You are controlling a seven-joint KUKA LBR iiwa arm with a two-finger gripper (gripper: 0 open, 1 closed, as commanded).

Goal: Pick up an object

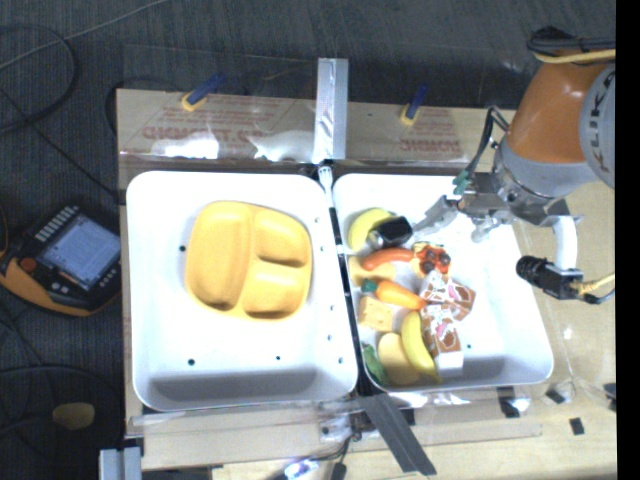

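The gripper (437,213) is hovering, its opening impossible to judge, over the right bin (510,298), where 1 light, stiff, slippery-looking toy carrot (397,294) is inviting a mid-body grasp.

Yellow tray (247,259) in left bin (150,298); toy food (410,303) in right.

Arm (585,108): partial letters "UK" on grey casing at frame edge. Red print on cardboard (190,128) behind bins: illegible.

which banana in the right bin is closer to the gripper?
The upper banana, at the bin's top-left beside the gripper. The other banana lies near the bottom edge.
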